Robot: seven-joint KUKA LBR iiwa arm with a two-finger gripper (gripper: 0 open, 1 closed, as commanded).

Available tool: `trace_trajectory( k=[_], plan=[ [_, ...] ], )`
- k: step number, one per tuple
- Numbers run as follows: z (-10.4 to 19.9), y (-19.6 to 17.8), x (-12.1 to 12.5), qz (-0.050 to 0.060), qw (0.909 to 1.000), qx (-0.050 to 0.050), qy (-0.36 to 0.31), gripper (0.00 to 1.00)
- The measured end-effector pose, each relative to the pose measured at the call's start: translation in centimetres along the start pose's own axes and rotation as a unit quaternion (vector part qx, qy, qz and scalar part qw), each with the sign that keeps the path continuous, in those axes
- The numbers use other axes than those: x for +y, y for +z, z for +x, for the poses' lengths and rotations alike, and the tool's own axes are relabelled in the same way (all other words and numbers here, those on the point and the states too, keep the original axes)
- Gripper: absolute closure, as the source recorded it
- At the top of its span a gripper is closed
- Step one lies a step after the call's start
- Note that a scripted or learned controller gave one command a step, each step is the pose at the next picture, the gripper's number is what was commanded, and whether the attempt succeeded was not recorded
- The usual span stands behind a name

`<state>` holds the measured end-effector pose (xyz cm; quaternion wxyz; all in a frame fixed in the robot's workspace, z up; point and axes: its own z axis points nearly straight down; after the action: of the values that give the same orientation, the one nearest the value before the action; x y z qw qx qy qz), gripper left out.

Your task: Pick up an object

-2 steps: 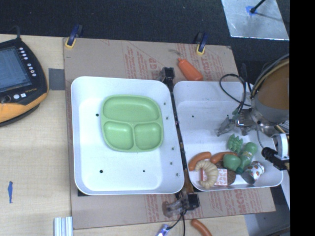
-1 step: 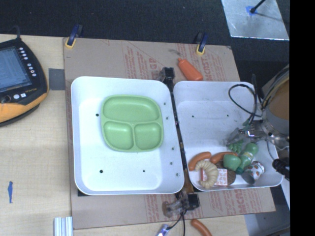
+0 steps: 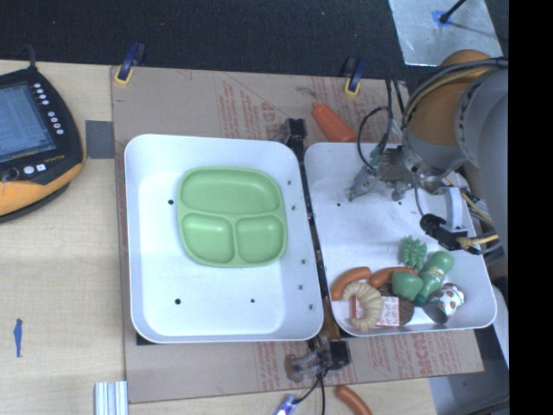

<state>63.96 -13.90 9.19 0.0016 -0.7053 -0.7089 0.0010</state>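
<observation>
Looking down, I see my gripper [image 3: 373, 182] over bare floor in the right bin [image 3: 346, 232], metal fingers splayed apart with nothing between them. Glossy toy food [image 3: 399, 290] is heaped in that bin's near corner: sausage, ridged pastry, green lumps too tangled to separate. A smooth green divided plate [image 3: 232, 215] sits in the left bin [image 3: 147, 258]. Cables partly screen the wrist.

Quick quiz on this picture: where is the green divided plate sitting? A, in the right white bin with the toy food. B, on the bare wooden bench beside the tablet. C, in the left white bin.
C: the green three-compartment plastic plate lies flat in the left white bin, while the pile of toy food sits in the right white bin.
</observation>
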Motion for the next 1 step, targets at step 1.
trace_trajectory(
  k=[1],
  plan=[
    [-3.75,-1.87,-7.82,0.0,1.0,-0.001,0.001,0.0]
  ],
)
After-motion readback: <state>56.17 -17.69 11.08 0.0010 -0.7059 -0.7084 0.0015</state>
